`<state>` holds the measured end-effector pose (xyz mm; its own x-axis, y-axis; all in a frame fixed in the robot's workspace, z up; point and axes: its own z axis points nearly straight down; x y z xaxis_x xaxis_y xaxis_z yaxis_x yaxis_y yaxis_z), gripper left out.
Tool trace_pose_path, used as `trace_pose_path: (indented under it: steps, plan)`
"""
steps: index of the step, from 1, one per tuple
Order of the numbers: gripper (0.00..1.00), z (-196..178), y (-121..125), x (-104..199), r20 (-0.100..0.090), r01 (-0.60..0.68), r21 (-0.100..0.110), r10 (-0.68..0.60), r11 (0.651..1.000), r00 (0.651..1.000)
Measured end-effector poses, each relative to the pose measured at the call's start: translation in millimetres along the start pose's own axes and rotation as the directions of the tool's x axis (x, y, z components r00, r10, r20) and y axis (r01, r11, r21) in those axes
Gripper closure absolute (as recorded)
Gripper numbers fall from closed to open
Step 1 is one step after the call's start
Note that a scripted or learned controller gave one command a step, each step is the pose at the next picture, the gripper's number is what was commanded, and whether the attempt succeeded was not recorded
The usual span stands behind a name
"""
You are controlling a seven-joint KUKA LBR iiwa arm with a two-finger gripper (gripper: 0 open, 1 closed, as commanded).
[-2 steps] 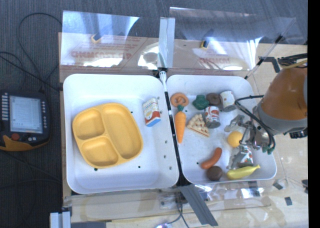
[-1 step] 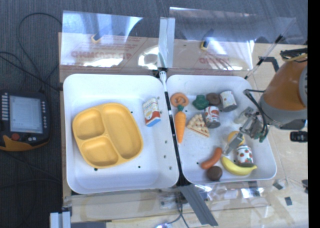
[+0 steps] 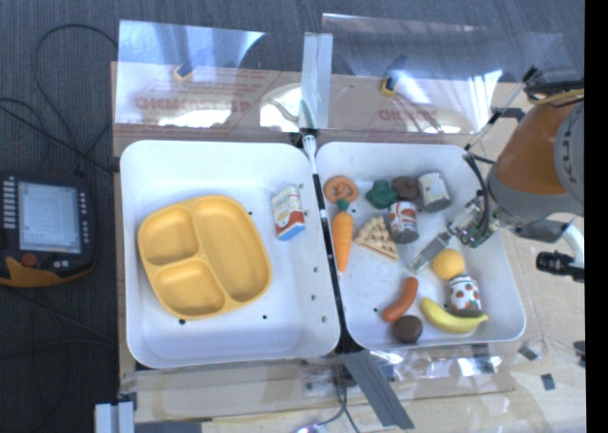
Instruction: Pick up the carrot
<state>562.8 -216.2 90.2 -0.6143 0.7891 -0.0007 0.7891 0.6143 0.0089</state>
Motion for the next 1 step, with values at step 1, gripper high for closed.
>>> trace_pose_path:
  steps: [1]
  plan:
    - [1.0, -12.4, 1.2, -4.6, 0.022, 0.0, -0.004, 0.0, 1.0, 1.0]
